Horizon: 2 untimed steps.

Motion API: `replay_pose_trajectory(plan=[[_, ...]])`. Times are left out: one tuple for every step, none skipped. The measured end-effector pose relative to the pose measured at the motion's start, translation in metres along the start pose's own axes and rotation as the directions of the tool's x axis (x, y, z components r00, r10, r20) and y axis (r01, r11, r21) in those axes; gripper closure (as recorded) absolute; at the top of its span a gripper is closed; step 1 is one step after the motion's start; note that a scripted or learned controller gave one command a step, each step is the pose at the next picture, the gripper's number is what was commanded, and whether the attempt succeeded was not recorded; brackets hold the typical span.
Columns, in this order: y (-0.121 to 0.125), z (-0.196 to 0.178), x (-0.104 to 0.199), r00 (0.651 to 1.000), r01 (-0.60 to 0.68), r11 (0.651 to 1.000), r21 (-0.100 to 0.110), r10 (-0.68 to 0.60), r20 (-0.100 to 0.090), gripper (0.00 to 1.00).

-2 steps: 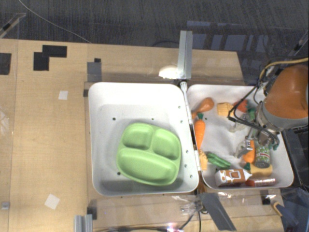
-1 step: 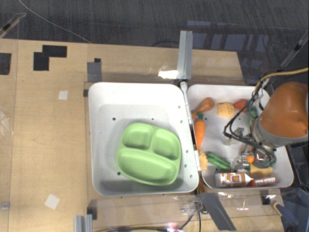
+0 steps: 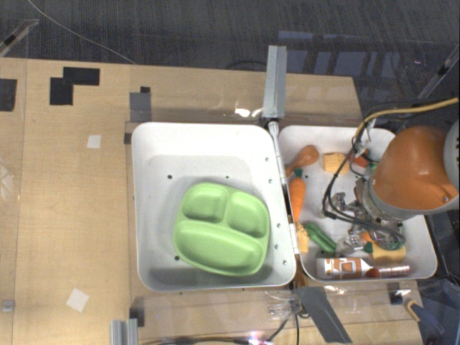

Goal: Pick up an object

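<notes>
The right bin point(image 3: 424, 254) holds a jumble of small toy foods: a tapered orange carrot point(image 3: 297, 196), a green pod point(image 3: 318, 236), a pale yellow wedge point(image 3: 333, 163) and a glossy labelled tube point(image 3: 363, 268) along the near wall. The gripper point(image 3: 365, 232) hangs among them under the arm's smooth orange band point(image 3: 413, 167); whether it grips anything cannot be told. The left bin point(image 3: 154, 192) holds a rounded green plastic tray point(image 3: 223, 228) with three compartments.
</notes>
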<state>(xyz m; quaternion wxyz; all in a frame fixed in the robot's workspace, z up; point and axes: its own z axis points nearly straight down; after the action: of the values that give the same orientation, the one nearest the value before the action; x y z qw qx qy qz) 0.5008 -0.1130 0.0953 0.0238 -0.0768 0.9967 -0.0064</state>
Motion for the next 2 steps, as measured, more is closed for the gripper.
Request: replay_pose_trajectory(plan=[[0.001, -0.010, 0.000, 1.000, 0.006, 1.000, -0.003, -0.006, -0.006, 1.00], [0.023, -0.122, -0.030, 0.999, -0.032, 0.999, -0.011, 0.032, -0.027, 1.00]])
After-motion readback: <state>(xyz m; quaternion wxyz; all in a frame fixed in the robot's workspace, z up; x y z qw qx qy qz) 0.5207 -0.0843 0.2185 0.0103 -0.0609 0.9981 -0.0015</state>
